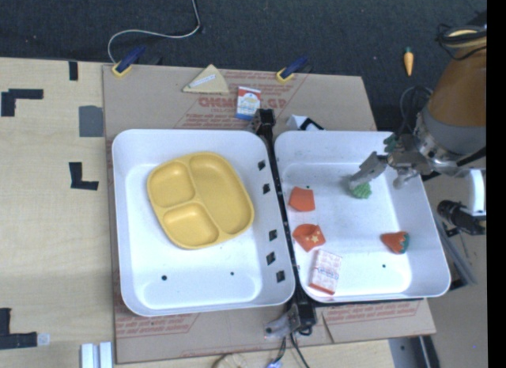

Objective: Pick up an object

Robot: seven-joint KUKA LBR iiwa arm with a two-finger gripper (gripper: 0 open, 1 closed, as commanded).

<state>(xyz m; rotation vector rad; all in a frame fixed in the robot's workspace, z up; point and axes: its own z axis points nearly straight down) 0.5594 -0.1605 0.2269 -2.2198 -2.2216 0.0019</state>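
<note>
The right bin (pixel 411 279) holds several small items: a green piece (pixel 361 191) near its back, an orange block (pixel 301 199), a red-orange piece (pixel 309 237), a red piece with a green tip (pixel 394 241), and a white and red packet (pixel 325 271). My gripper (pixel 382 176) hangs low over the back right of this bin, open. One grey finger (pixel 366 172) slants down to the left, its tip just above the green piece. Nothing sits between the fingers.
A yellow divided plate (pixel 199 199) lies in the left bin (pixel 134 279). Behind the bins on the cardboard are a small red and white carton (pixel 248 103) and a tan wedge (pixel 207 81). The arm's grey and orange body (pixel 458 97) stands at the right edge.
</note>
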